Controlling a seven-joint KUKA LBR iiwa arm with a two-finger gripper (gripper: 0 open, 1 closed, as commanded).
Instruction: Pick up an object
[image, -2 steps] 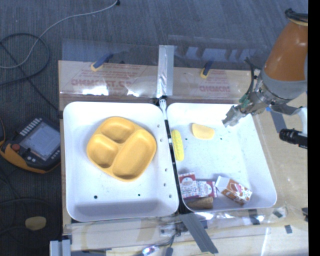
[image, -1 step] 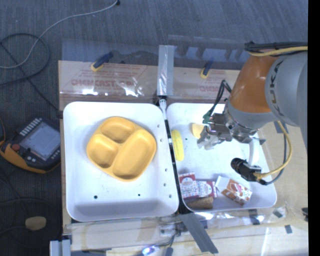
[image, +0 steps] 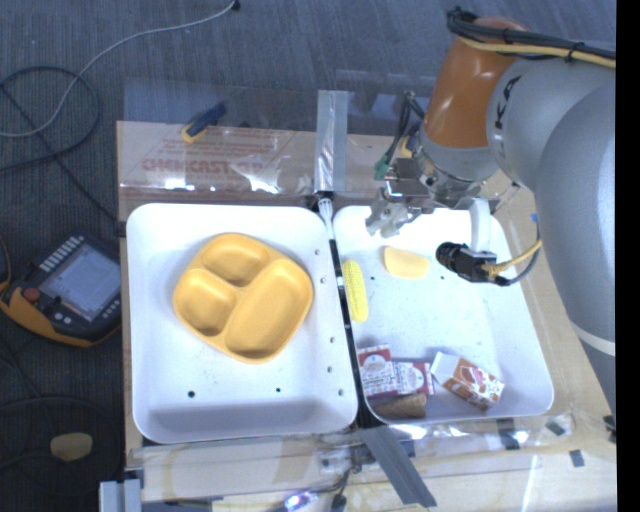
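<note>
The gripper (image: 385, 218) hangs over the right bin (image: 520, 330), just beside the yellow slice (image: 405, 262) on its floor; whether it is apart or together, I cannot tell. The slice looks light, thin and smooth, so it probably slips; pinching across its short edges seems best.

Glossy yellow plastic tray (image: 243, 295) lies in a smooth white plastic bin (image: 150, 330); snack packets (image: 395, 378) look shiny.

I'm seeing my arm (image: 560, 150) upper right: smooth grey shell, orange band, black and yellow cables, metallic end effector (image: 392, 215).
</note>
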